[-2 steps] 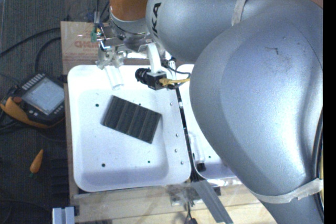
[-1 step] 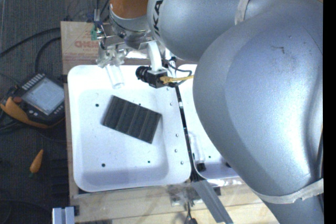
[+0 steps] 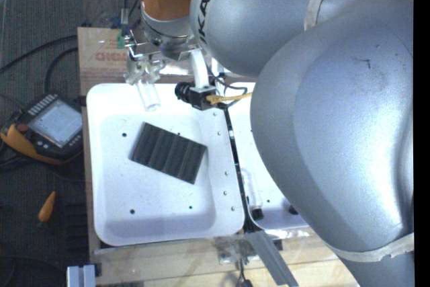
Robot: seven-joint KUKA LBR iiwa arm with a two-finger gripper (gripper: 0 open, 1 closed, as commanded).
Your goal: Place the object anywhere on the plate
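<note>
Evidently the hand [image 3: 149, 87] hung over the far rim of the left bin [image 3: 107, 144], holding nothing, fingers slightly parted; the dark ribbed object [image 3: 168, 152] lay flat mid-bin, ungrasped.

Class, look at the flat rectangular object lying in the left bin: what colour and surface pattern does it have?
The rectangular object is dark grey to black with parallel ridges, seen in the camera view.

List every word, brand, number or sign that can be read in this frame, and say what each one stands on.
"KUKA" in part: dark letters running up the grey arm just below the orange band, only some of them in sight.
Red printing on the cardboard box behind the left bin: too blurred to read.
Screen of the teach pendant on the floor: too small to read.
</note>
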